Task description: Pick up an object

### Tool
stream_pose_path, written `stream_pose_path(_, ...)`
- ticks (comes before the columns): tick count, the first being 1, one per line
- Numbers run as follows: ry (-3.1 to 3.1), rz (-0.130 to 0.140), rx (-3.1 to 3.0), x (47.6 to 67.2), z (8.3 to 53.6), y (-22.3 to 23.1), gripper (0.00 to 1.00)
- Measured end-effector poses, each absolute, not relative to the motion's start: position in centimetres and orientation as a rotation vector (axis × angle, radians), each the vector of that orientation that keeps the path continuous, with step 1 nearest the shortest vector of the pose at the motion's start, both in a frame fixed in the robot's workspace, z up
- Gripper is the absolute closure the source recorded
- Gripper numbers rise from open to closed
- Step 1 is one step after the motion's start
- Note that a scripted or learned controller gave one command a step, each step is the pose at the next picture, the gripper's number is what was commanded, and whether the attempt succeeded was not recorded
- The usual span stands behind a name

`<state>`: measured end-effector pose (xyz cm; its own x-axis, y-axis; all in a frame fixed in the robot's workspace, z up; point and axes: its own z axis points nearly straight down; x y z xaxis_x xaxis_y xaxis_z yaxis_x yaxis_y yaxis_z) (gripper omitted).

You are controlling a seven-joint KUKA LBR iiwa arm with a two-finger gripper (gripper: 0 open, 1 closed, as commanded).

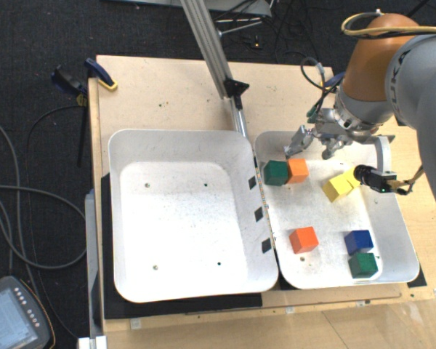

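The right bin (400, 233) holds several cubes. A green cube (275, 173) touches an orange cube (297, 169) near the bin's back left. A yellow cube (339, 186) lies to their right. Toward the front are a second orange cube (303, 239), a blue cube (358, 241) and another green cube (363, 265). My gripper (312, 145) hangs over the bin's back edge, just behind the orange cube, open, with nothing between its fingers (297, 142).
The left bin (116, 195) sits beside the right one. A slanted metal pole (211, 42) crosses the back of the bench down to the gap between the bins. Clamps (83, 78) lie at the bench's back left corner.
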<state>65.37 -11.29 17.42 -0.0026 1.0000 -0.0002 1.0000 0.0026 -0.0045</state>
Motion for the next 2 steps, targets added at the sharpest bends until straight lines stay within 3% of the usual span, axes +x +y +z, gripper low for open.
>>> stream_pose_path(1, -2.221, -0.010, -2.224, 64.97, 11.80, -11.15, 0.00)
stream_pose_path(2, -2.235, -0.018, -2.232, 65.47, 11.79, -11.30, 0.00)
